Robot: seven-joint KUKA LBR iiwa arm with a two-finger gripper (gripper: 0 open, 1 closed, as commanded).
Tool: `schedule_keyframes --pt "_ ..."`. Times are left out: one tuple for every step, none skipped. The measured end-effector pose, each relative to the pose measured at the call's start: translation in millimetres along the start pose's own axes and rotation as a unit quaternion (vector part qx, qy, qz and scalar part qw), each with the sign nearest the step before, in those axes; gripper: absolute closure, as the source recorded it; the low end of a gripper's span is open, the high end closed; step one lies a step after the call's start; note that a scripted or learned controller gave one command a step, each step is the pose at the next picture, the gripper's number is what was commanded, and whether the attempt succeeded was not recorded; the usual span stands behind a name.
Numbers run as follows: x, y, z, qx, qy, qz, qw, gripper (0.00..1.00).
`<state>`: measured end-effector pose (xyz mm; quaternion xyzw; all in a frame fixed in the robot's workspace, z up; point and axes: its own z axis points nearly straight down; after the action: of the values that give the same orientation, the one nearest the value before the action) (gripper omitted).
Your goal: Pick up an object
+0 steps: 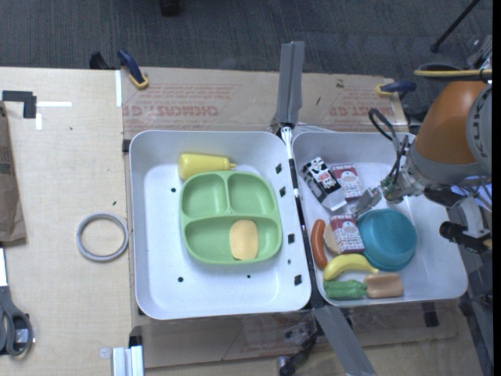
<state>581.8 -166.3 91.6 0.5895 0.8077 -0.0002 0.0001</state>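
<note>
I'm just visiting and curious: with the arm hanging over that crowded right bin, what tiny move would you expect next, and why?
Probably a short drop straight down. The pincer sits low in the right bin, just above the blue bowl and beside the small red-and-white packets, with nothing visibly between its tips. Lowering onto the nearest packet or the bowl's rim seems the likeliest way to get a grip.

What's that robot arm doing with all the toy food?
The robot arm reaches in from the right, and its gripper hangs low over the right bin, just above the blue bowl. That bin also has a banana, a hot dog and small cartons. Whether it has grabbed anything is unclear. The left bin holds a green divided plate with a yellow piece on it.
</note>
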Motion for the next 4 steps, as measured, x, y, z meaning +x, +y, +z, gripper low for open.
schedule_keyframes --pt "11.0 -41.7 -0.3 0.000 0.000 -0.102 0.9948 0.00" --pt "24.5 1.4 0.2 0.000 0.000 0.008 1.0000 0.00" --pt "-71.6 45.9 -7.6 -0.002 -0.001 -0.048 0.9989 0.00" --pt "-64.9 51.9 -1.3 -0.001 -0.001 -0.039 0.9992 0.00"
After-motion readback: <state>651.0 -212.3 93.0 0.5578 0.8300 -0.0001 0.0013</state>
